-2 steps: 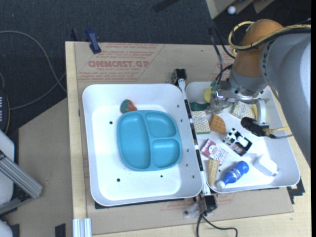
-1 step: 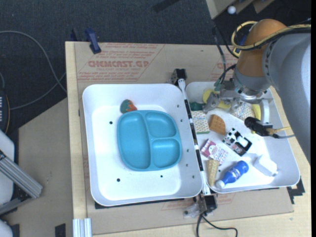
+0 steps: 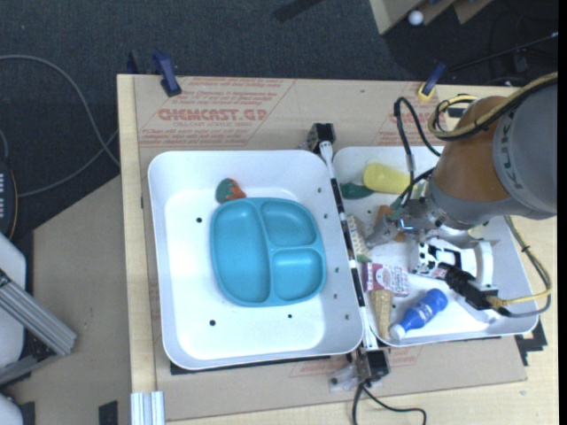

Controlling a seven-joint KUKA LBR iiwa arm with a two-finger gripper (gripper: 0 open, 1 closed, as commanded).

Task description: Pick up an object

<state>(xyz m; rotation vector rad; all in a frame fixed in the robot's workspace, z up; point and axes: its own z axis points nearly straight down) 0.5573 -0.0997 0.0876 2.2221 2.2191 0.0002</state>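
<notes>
My gripper (image 3: pixel 397 226) is low in the right bin (image 3: pixel 523 326), near its left wall, and the grey arm with its orange band (image 3: pixel 474 171) covers the bin's upper right part. A yellow object (image 3: pixel 384 178) and a green one (image 3: pixel 354 189) lie just beyond the gripper. In front of it lie a pink-and-white packet (image 3: pixel 387 278), a black-and-white spotted object (image 3: pixel 431 257), a blue bottle (image 3: pixel 419 313) and a tan cone (image 3: pixel 380 304). Nothing shows as lifted from the bin floor.
The left bin (image 3: pixel 177 326) holds a blue divided plate (image 3: pixel 266 251) with a small red-and-green object (image 3: pixel 230 189) at its far left corner. Black cables (image 3: pixel 407 140) loop along the arm. Clamps sit between the bins at front and back.
</notes>
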